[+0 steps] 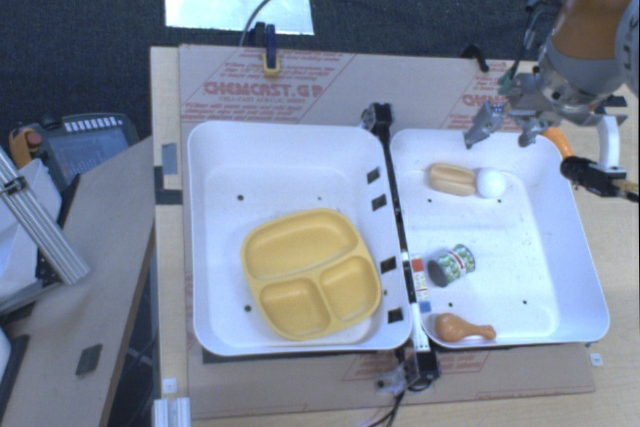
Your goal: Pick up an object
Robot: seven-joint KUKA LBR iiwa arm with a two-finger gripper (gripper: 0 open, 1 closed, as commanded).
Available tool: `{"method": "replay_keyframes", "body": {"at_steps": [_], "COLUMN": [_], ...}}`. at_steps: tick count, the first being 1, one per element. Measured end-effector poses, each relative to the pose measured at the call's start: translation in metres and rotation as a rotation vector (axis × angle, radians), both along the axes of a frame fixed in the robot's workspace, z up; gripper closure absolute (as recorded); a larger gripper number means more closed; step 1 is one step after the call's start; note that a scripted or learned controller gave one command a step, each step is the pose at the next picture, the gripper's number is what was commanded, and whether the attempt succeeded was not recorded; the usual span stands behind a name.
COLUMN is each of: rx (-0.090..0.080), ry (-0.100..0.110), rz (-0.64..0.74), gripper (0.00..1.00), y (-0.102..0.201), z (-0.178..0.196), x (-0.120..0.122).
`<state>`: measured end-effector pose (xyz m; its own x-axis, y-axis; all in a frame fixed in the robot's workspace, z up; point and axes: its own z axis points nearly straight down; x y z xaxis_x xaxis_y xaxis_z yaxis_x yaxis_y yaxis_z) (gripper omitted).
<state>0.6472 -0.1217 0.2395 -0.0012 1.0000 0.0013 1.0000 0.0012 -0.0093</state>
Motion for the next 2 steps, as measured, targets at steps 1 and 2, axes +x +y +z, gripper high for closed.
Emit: {"method": "replay_keyframes", "body": {"at_steps": [1, 2], "rx": [-0.001, -0.001], "ry": [-0.011, -0.007], "rz": [0.002, 0.004], "gripper": [0.0, 0.0], "y": [0.0, 0.007], "z": [0.007, -0.054], "x": [0.002, 0.004]}}
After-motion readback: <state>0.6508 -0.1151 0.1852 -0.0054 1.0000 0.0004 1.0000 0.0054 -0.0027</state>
